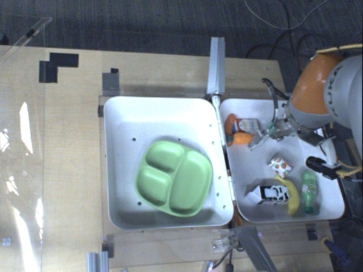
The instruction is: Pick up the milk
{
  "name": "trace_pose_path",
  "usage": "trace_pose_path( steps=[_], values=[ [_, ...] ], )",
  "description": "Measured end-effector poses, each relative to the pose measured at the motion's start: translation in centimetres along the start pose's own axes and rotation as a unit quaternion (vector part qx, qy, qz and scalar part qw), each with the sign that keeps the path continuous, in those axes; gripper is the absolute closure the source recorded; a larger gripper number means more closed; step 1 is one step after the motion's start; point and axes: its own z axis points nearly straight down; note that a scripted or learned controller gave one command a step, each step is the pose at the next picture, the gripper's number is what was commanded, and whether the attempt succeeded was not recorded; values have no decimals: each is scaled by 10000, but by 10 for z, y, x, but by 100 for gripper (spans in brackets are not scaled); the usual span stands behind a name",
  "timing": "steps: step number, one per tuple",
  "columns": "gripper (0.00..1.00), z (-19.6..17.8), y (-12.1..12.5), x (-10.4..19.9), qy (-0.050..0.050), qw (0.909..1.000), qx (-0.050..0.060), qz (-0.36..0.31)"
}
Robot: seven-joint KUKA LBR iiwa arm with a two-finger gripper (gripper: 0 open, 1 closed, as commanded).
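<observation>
Black-and-white cow-patterned milk carton [274, 193] lying at lower centre of right white bin [329, 211], beside yellow banana [290, 196]. Two-finger gripper [266, 132] upper right (jaw state: cannot tell), well apart.

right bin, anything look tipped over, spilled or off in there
Nothing spilled or broken. The cow-patterned milk carton lies on its side near the right bin's front edge, beside the banana, and the green bottle lies flat too. The gripper is further back, near the orange items.
</observation>
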Motion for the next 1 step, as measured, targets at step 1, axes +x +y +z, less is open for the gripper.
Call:
trace_pose_path(
  steps=[1],
  values=[
    [0, -1, -46, 11, -6, 9965, -6, -831]
  ],
)
